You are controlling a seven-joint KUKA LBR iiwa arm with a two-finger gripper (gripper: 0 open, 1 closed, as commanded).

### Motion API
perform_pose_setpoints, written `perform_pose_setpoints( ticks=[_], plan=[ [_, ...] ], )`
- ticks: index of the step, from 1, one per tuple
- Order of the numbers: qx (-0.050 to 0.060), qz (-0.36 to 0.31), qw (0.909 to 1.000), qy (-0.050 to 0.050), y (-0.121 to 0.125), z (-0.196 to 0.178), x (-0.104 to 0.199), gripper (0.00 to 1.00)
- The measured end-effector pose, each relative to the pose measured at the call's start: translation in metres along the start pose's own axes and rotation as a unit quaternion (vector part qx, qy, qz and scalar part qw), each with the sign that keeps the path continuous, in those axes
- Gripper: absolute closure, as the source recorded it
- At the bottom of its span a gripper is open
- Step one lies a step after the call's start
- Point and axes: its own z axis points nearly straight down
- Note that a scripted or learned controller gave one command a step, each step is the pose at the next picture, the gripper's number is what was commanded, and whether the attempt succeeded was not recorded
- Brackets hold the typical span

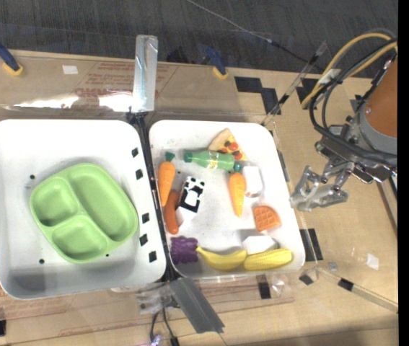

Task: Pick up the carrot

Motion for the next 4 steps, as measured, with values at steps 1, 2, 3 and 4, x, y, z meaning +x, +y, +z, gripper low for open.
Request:
perform_pose_setpoints(
  ticks=[1, 2, 3, 4],
  plan=[
    [0.0, -0.18, 0.9836, 0.0, 0.005, 0.026, 0.003, 1.0],
    [0.001, -0.183, 0.9831, 0.0, 0.004, 0.015, 0.001, 1.0],
    [0.001, -0.33, 0.9439, -0.001, 0.005, -0.007, 0.003, 1.0],
    [0.001, -0.494, 0.8695, -0.001, 0.007, -0.023, 0.0, 1.0]
  ],
)
